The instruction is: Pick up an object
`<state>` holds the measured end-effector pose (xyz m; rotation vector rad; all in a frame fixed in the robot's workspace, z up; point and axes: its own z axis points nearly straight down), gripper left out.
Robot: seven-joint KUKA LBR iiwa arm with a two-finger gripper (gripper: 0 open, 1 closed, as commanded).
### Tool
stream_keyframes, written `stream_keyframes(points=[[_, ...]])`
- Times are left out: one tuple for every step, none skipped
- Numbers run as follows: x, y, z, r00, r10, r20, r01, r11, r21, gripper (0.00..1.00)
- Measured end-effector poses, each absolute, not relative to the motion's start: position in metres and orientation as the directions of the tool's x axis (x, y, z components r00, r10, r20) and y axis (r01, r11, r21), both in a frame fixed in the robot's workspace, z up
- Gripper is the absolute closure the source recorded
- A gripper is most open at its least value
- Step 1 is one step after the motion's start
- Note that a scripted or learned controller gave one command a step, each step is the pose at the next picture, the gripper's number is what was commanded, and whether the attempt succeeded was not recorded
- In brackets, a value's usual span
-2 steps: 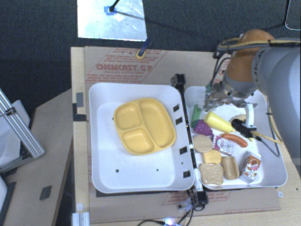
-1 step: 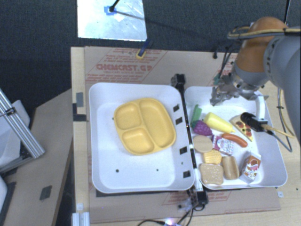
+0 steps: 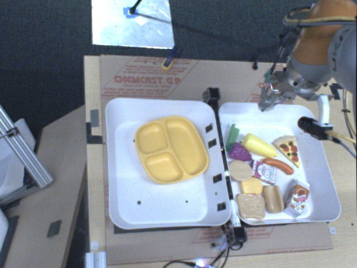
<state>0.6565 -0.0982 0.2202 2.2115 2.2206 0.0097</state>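
Gripper (image 3: 270,102) hovered over the right bin (image 3: 329,197) at its twelve o'clock rim; finger state could not be determined. Yellow corn (image 3: 259,144), at ten o'clock of the toy-food cluster, appeared light, rigid and slippery, best grasped across its middle.

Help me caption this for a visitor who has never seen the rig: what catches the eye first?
The big yellow divided tray lies alone in the left bin. The right bin holds a crowd of toy food, with a pizza slice and a yellow corn cob among it. The gripper hangs above that bin's far rim.
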Motion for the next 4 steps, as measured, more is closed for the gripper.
stream_keyframes(points=[[0.658,-0.098,0.225,-0.004,1.0,0.0,1.0,0.004,0.004,1.0],[0.626,-0.063,0.217,-0.007,1.0,0.001,1.0,0.007,-0.001,1.0],[0.597,-0.013,0.214,-0.009,1.0,0.002,1.0,0.009,-0.001,1.0],[0.56,0.034,0.225,-0.009,1.0,0.003,1.0,0.009,-0.001,1.0]])
